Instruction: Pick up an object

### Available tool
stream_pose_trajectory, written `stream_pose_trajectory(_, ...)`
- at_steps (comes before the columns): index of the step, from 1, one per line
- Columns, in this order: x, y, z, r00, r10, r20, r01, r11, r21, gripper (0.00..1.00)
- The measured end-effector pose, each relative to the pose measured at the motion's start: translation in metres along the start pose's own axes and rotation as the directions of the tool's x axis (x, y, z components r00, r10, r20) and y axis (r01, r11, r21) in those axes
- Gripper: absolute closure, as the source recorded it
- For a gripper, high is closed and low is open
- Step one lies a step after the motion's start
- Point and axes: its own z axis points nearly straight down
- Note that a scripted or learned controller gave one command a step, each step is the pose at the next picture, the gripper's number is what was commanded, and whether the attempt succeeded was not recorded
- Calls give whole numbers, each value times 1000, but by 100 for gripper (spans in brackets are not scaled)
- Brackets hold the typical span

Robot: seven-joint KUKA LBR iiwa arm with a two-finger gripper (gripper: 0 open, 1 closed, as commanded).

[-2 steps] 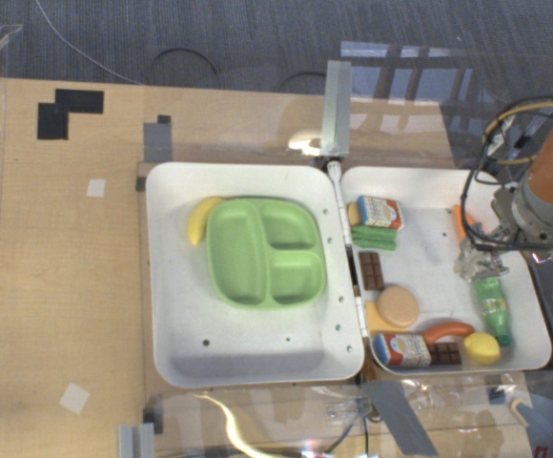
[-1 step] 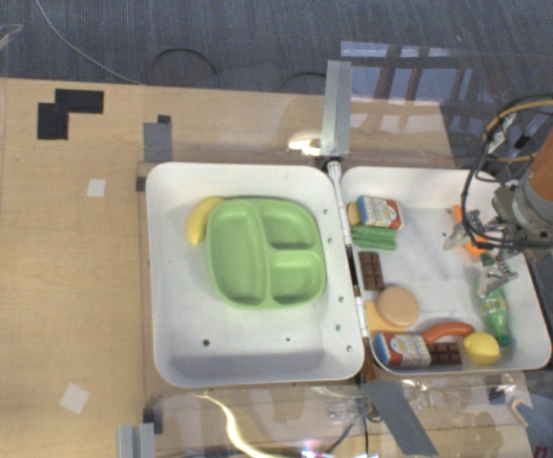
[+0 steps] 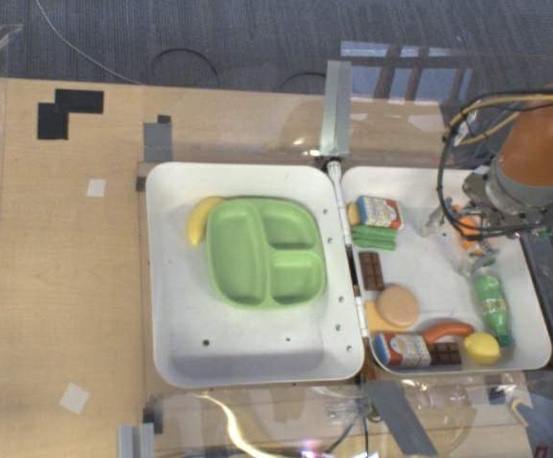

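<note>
Grey carpet lies beyond the wooden bench [image 3: 57,284], which carries two white bins. Left bin [image 3: 176,351] holds a green tray [image 3: 262,253] and banana [image 3: 198,219]. Over the right bin [image 3: 429,256], the gripper [image 3: 477,246] hangs just above a green bottle [image 3: 492,305]; whether it is apart or together cannot be told. A good grasp would likely mean descending squarely across the bottle's width, avoiding the bin's right wall.

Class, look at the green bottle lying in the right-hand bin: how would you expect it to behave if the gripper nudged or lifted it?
The green bottle lies on its side and looks round-bodied, so a nudge would probably roll it. It looks like smooth plastic, so the fingers might slip on it. It sits close to the lemon and the bin wall, so a push may jam it.
</note>
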Motion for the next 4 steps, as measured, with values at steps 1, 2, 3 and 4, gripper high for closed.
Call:
stream_pose_trajectory(1, 36, 60, -3, 1000, 24, 0, -24, 1000, 1, 0)
stream_pose_trajectory(2, -14, -10, 0, 995, -102, 1, 102, 995, 1, 0)
stream_pose_trajectory(3, 35, 48, -2, 991, -133, 0, 133, 991, 0, 0)
stream_pose_trajectory(4, 28, 47, -17, 990, -137, 13, 137, 991, 11, 100)
